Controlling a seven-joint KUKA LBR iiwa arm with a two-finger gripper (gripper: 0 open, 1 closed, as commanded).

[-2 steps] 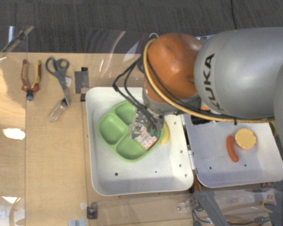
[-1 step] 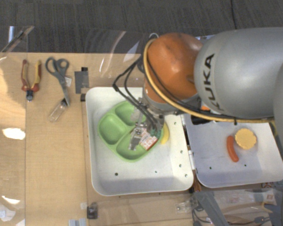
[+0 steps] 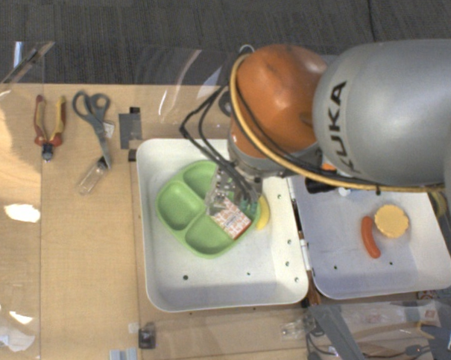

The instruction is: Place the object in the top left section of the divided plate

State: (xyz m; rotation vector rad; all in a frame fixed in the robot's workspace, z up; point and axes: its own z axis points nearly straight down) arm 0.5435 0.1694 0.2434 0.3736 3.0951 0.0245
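A green divided plate (image 3: 183, 206) lies in the left white bin (image 3: 215, 288), toward its back. My gripper (image 3: 228, 201) hangs over the plate's right side, with the arm's orange band and grey wrist covering the bin's back right corner. A small red-and-white patterned packet (image 3: 234, 223) sits right at the gripper's tip, over the plate's right rim between the upper and lower sections. Whether it is held or resting on the plate is unclear. A yellow banana-like piece (image 3: 263, 214) lies just right of the plate.
The right bin (image 3: 349, 278) holds a red sausage (image 3: 370, 237) and a round yellow item (image 3: 391, 221). On the bench left of the bins lie red-handled pliers (image 3: 46, 125), scissors (image 3: 96, 121) and a small black block (image 3: 131, 127).
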